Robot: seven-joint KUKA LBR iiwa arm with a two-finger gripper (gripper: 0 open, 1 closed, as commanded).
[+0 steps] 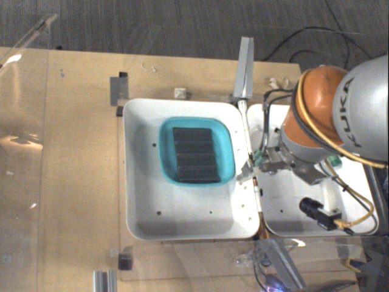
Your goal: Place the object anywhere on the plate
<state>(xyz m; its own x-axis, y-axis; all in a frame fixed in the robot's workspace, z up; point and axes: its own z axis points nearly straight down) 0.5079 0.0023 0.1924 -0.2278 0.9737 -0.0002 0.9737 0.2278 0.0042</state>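
Note:
A teal square plate (166, 143) with rounded corners lies in the upper middle of the left bin (182, 218). A black ridged rectangular object (194, 156) rests flat on the plate and covers most of its middle. My gripper (253, 164) hangs below the orange wrist band (316, 108), over the divider between the two bins, just right of the plate's right rim. The wrist hides most of the gripper from above. I see nothing held in it.
The right bin (292, 224) lies under the arm. A black cable plug (316, 210) on the arm hangs over it. A grey metal bar (245, 69) stands behind the bins, and a small white block (179, 92) sits on the bench.

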